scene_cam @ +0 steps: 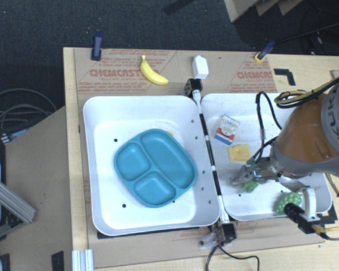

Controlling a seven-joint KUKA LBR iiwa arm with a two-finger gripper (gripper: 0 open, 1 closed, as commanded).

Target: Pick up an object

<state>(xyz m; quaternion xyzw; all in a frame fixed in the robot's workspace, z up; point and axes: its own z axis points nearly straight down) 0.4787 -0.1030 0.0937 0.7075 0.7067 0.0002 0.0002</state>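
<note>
My gripper (pixel 246 176) is low in the right bin (pixel 237 208), near its middle, at the end of the grey arm with the orange band (pixel 308 131). A small green object (pixel 250 186) lies right at the gripper's tip; I cannot tell whether it is held. Just behind the gripper sits a flat yellow piece (pixel 238 152). Further back lies a small white carton with red and blue print (pixel 227 129). A second green object with pale spots (pixel 287 202) rests at the bin's front right, under the arm.
The left bin (pixel 101 123) holds a blue divided plate (pixel 154 166). A yellow banana (pixel 152 73) lies on the bench behind the bins. A black ridge (pixel 206 145) separates the two bins. Cables loop above the right bin's far side.
</note>
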